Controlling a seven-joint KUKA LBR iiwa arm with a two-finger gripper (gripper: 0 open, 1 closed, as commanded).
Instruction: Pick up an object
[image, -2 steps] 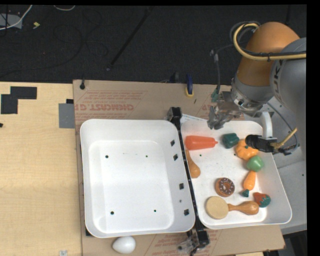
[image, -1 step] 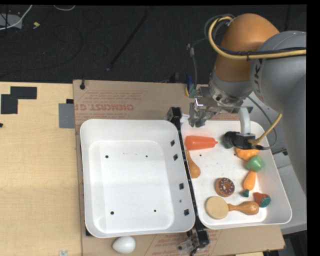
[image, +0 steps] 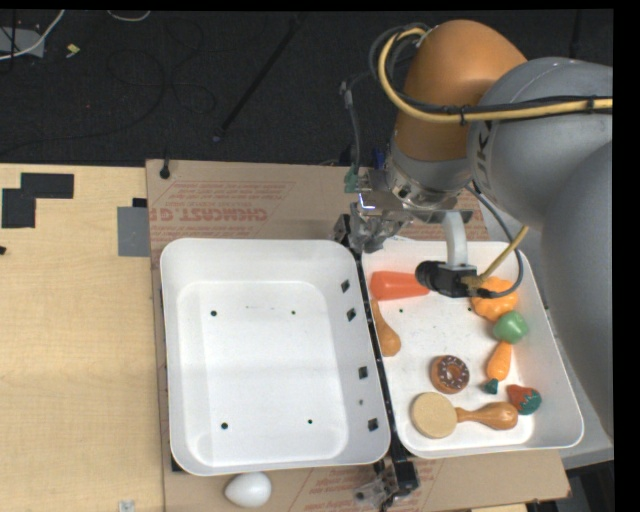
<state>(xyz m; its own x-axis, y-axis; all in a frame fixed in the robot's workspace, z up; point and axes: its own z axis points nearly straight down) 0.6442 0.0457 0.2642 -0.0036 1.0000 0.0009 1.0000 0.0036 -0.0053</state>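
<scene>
My gripper (image: 368, 228) hangs over the far left corner of the right bin (image: 560, 425), just above the divider between the two bins. An orange-red cone-shaped piece (image: 397, 286) lies just below and to the right of it. Nothing is visibly held. Further down the bin lie a tan drumstick-like piece (image: 386, 337), a chocolate doughnut (image: 450, 373), a tan round spoon (image: 437, 415), a small orange carrot (image: 500, 358), a green piece (image: 511, 326), an orange piece (image: 498, 301) and a red and teal piece (image: 523, 399).
The left bin (image: 180, 300) stands beside the right one, sharing a raised rim with black clips (image: 362, 372). A white egg (image: 247, 489) lies outside the bins at the bench's front. The arm's large grey body covers the upper right.
</scene>
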